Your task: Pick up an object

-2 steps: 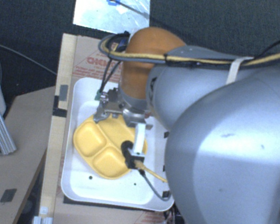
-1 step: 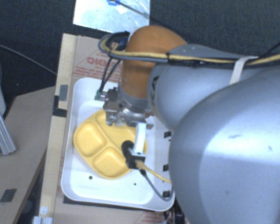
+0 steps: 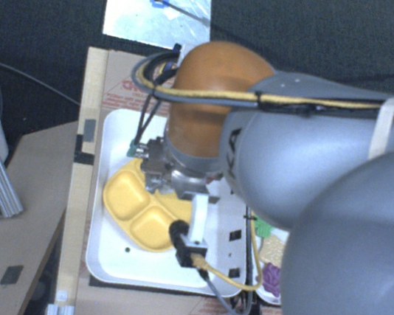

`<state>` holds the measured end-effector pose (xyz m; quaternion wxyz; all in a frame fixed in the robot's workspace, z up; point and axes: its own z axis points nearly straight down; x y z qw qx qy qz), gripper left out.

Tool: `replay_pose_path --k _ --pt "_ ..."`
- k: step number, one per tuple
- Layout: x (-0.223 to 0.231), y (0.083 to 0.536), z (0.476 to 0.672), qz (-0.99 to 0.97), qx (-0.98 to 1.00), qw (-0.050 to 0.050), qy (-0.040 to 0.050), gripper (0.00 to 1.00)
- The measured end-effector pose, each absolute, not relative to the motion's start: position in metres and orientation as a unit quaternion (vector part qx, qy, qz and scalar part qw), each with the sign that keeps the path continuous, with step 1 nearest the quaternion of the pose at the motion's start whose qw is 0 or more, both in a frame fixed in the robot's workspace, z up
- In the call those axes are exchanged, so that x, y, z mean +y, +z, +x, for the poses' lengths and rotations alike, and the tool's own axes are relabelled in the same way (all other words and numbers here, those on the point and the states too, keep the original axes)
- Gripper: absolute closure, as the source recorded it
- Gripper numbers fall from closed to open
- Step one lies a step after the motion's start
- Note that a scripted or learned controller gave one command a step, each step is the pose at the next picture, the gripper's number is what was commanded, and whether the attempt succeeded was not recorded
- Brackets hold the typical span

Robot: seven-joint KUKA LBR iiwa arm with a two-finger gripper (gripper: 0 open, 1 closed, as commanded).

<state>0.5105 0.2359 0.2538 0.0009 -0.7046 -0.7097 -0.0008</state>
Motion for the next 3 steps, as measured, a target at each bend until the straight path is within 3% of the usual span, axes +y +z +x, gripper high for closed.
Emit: replay_pose_path --k 1,2,3 --pt "0.234 0.104 0.554 -0.705 -0.709 -0.002 -0.0069 1.00" --pt "0.234 0.100 0.552 -0.706 -0.708 -0.003 -0.0084 1.00" --pt "0.236 0.099 0.516 -0.706 -0.707 -0.017 -0.0247 1.00"
